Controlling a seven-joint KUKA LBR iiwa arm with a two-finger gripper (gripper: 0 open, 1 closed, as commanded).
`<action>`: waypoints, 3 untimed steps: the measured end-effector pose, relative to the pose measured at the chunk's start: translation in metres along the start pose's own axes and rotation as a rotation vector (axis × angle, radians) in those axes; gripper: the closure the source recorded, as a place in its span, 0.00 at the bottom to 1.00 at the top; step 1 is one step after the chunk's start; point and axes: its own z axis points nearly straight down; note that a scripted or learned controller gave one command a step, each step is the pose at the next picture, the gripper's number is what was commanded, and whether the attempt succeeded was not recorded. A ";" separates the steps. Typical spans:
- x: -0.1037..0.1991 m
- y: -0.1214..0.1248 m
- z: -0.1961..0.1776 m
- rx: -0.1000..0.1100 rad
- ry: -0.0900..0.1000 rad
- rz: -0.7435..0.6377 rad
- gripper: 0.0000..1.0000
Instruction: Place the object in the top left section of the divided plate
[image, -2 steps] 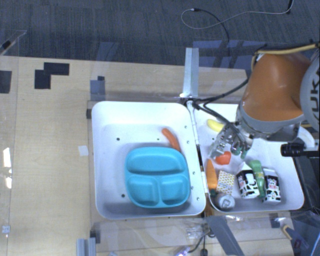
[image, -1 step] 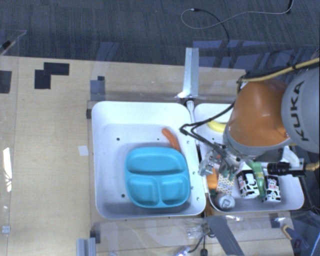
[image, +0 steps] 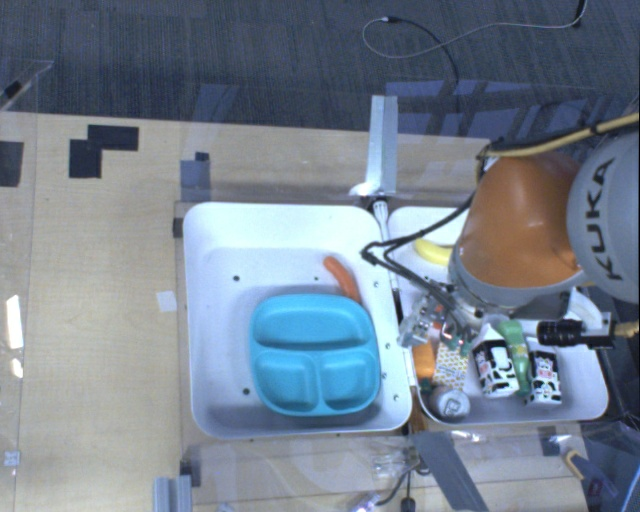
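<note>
Here the fingers (image: 425, 330), grip unreadable, hover right of the divided plate (image: 315, 353).

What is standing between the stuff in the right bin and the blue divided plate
The two bins' adjoining walls run between them, so an object must be lifted over. Past that, an orange carrot-like piece lies in the left bin just beyond the blue divided plate, beside its far edge.

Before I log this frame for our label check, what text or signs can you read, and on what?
"KUKA", in dark letters running vertically on the grey arm.
Black-and-white cartons in the right bin: print too small and blurred to read.
Silver can: no legible marking.
</note>
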 end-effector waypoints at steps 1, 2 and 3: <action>-0.002 -0.005 -0.093 0.000 -0.002 -0.098 1.00; -0.019 -0.044 0.028 0.002 0.004 -0.281 1.00; -0.032 -0.015 -0.078 0.000 -0.002 -0.367 1.00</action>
